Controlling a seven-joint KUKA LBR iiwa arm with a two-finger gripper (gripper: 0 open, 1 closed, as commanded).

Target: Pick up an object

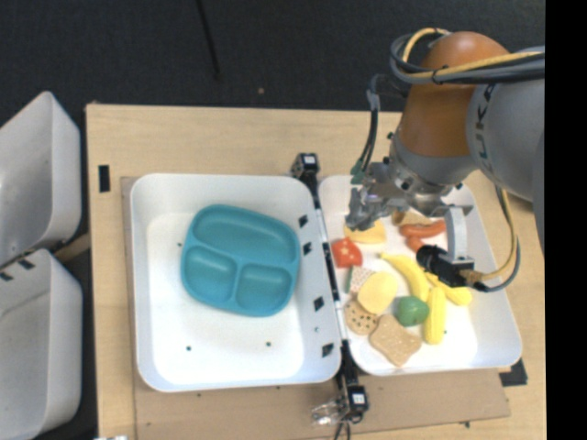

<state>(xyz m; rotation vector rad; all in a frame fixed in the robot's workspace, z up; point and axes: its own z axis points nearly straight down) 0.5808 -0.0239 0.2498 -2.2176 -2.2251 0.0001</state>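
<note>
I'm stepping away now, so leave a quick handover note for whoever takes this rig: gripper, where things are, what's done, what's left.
Gripper: low in the right bin, at its far left corner over a yellow wedge; a grasp cannot be confirmed.
Right bin: toy food in a pile, including a red piece, banana, green piece, cracker and toast.
Left bin: a teal divided plate.
Done: arm is down at the pile.
Left: secure one object and lift it.

- Light wooden counter (pixel 110 337), bare along its edges.
- Two shallow white plastic bins on it, side by side: left bin (pixel 156 356), right bin (pixel 491 337), their inner rims touching.
</note>
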